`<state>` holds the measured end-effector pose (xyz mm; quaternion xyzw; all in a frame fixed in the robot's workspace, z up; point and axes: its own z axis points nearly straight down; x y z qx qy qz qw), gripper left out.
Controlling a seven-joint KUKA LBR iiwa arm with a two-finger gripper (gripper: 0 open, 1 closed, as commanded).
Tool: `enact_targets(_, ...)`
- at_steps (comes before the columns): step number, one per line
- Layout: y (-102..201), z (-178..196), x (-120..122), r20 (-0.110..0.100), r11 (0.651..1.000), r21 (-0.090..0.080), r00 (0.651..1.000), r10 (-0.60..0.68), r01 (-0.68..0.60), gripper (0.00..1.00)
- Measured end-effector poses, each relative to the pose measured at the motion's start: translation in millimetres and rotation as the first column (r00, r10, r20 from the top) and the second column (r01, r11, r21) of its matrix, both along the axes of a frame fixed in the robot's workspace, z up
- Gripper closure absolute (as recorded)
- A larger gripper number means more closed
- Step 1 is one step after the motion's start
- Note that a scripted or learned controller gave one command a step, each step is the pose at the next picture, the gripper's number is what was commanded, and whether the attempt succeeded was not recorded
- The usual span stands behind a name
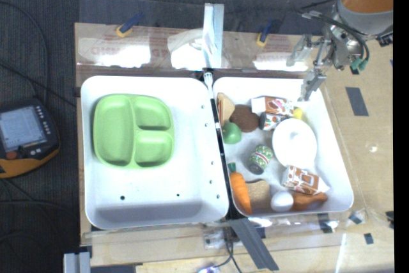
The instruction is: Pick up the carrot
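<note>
The carrot [239, 192] is an orange tapered piece lying along the left wall of the right bin [339, 163], near its front corner, beside a tan bread slice [259, 194]. My gripper [307, 70] hangs above the far right corner of that bin, well away from the carrot. Its two metal fingers [312, 81] are spread apart with nothing between them.
The right bin also holds a white bowl [294, 140], two small cartons [275, 105], a brown round piece [244, 117], a green piece [231, 133], a can [261, 158], an egg [282, 201] and an orange-brown piece [308, 201]. A green divided plate [133, 130] sits in the left bin [153, 208].
</note>
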<state>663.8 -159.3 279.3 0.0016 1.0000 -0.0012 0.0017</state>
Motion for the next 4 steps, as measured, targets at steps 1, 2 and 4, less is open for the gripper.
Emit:
enact_targets(1, 64.1, -130.0, -43.3, -0.011, 1.000, 0.004, 1.000, 0.001, -0.001, 0.00)
enact_targets(2, 22.5, -90.6, -157.9, -0.002, 0.971, 0.001, 0.971, -0.240, 0.240, 0.00)
enact_targets(4, 51.0, -148.5, -159.8, 0.052, 0.992, -0.002, 0.991, -0.123, 0.123, 1.00)
